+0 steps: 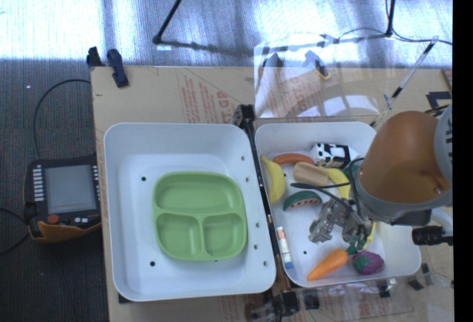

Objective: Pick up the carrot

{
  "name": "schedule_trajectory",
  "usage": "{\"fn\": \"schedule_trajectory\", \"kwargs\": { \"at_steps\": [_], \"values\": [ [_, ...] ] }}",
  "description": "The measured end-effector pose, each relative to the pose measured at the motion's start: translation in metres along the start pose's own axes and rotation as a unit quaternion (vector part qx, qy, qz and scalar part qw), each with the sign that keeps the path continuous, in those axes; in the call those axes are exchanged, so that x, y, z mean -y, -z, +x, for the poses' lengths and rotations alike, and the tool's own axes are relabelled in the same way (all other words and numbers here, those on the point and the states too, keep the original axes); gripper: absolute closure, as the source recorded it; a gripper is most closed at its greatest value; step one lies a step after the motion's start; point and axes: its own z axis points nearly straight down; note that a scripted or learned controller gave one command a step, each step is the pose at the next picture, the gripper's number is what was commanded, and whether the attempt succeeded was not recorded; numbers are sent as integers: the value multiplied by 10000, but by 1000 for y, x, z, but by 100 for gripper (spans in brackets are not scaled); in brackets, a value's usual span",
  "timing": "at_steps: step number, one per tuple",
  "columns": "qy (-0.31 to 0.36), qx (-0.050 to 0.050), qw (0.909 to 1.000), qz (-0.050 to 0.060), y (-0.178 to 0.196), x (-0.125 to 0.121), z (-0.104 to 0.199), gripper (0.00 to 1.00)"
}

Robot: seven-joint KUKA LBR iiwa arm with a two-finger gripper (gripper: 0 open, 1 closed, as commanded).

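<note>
Carrot [329,264] in right bin [403,269], gripper [334,227] just above it, green tray [199,215] in left bin [126,165]

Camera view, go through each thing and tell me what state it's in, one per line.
Carrot: lying in right bin, not held.
Tool: just above the carrot, holding nothing.
Green tray: flat in left bin.
Banana: lying by right bin's left wall.
Watermelon slice: lying flat.
Purple fruit: resting beside carrot.
</note>
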Motion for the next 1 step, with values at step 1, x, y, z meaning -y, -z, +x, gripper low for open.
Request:
{"fn": "schedule_trajectory", "kwargs": {
  "at_steps": [1],
  "values": [
    [-15,-14,10000,6,-1,1,1,0]
  ]
}}
